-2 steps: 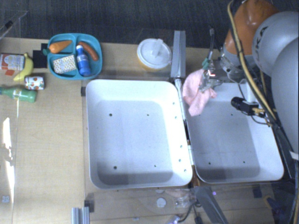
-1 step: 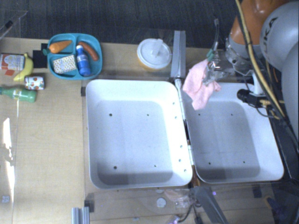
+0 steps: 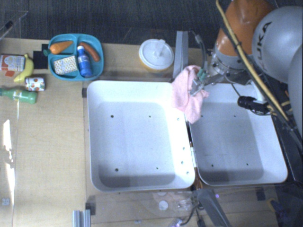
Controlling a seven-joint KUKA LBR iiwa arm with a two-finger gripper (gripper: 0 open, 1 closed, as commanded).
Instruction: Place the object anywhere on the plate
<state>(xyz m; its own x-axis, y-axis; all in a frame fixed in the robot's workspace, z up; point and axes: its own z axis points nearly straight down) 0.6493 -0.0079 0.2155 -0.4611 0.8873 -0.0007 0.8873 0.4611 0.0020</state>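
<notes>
Near: two white bins (image 3: pixel 137 183) side by side; above their shared far rim, a pink cloth (image 3: pixel 187 96) hanging limp, long axis running down, pinched at its upper right edge by the gripper (image 3: pixel 200 81), clamped on it; arm reaching in from the right, wrist tilted leftward; far left, well apart, the blue divided plate (image 3: pixel 97 48), so travel must go left and farther.

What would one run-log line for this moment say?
arm: over right bin's top-left corner | gripper: shut on pink cloth | cloth: hanging over divider | plate: off bins, top-left
</notes>
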